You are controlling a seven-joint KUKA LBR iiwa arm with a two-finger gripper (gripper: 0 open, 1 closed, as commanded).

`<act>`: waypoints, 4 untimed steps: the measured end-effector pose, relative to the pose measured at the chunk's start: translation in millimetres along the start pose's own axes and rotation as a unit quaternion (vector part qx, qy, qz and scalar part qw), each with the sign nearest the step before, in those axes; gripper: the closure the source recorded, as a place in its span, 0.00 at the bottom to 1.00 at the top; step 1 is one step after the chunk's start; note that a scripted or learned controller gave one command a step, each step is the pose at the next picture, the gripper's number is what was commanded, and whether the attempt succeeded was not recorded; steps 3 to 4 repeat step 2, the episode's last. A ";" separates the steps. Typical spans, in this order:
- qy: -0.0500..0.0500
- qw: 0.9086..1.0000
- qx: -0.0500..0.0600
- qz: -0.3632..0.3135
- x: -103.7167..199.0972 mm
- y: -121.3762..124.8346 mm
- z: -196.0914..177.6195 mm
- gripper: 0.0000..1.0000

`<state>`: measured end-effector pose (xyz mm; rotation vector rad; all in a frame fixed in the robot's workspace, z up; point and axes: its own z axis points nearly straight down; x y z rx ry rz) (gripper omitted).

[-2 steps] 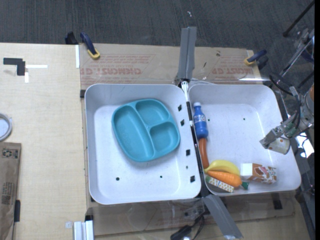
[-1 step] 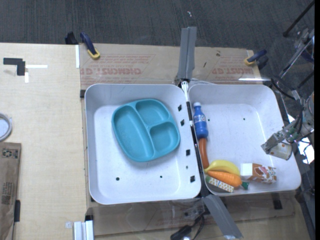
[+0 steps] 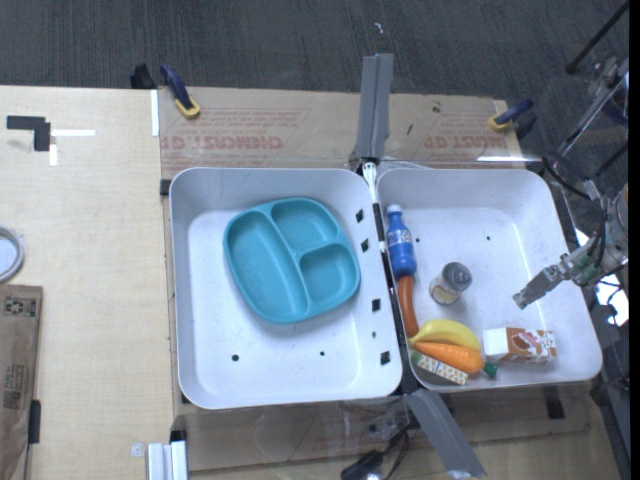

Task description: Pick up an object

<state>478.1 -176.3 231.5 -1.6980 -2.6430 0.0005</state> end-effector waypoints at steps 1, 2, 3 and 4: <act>0.000 1.000 0.000 0.000 -0.7 0.8 -8.4 1.00; 0.000 1.000 0.000 0.000 -0.6 0.8 -8.4 0.00; 0.000 1.000 0.000 0.000 -0.6 0.8 -8.4 0.00; 0.000 1.000 0.000 0.000 -0.6 0.8 -8.4 0.00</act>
